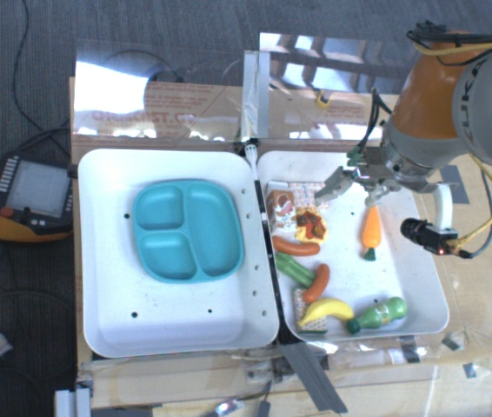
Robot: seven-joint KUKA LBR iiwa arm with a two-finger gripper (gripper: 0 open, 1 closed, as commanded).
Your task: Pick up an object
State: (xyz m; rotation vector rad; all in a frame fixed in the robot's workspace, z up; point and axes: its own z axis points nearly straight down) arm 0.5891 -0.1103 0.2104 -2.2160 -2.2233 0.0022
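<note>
The pincer (352, 185) hangs over the far part of the right bin (420, 272), its two fingers spread apart with nothing between them. I take the carrot (371, 230) as the landmark, since it looks like the likeliest thing to grab: it lies alone on the bin floor, just nearer the camera than the pincer and a little to the right of it. Left of the carrot, well apart from it, sits the crowded lot: a sausage (297, 248), a green pepper (295, 270) and a banana (327, 312). The green bottle (380, 314) lies nearer the camera than the carrot. The carrot looks like toy plastic, so probably light, stiff and rather slippery, and it tapers. I would close across its thick orange middle, not the narrow green end.
</note>
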